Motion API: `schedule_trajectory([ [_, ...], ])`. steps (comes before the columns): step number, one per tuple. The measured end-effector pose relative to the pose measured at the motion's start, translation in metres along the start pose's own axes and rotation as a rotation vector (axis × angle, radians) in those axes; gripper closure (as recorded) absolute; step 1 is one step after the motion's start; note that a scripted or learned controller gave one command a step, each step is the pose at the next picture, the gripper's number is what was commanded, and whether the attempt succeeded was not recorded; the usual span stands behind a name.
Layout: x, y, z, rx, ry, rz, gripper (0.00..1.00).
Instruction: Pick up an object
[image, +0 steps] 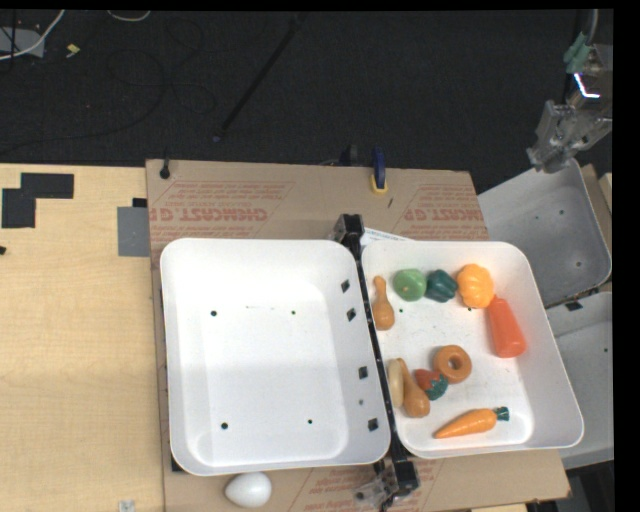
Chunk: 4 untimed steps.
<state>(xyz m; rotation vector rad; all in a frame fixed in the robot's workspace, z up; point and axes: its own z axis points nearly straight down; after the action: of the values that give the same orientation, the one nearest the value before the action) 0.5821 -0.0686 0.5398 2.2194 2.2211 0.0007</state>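
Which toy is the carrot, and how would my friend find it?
Look in the right bin, down at its near edge. The carrot lies there alone on its side. It is the pointed orange one with a small green top; the donut above it is round with a hole.

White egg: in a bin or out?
Out. The white egg lies on the cardboard below the left bin.

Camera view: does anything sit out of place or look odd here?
Yes. A white egg lies on the cardboard outside the left bin, by its near edge, while the other toy foods all sit in the right bin.
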Motion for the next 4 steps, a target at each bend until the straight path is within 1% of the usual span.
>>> schedule_trajectory([
  [1,-0.010,0.064,0.004,0.004,-0.001,-0.003,1.00],
  [2,-0.089,0.061,0.003,0.005,-0.002,0.007,1.00],
  [3,-0.098,0.061,0.092,0.014,0.003,0.001,1.00],
  [4,-0.095,0.061,0.003,-0.005,-0.001,-0.005,1.00],
])
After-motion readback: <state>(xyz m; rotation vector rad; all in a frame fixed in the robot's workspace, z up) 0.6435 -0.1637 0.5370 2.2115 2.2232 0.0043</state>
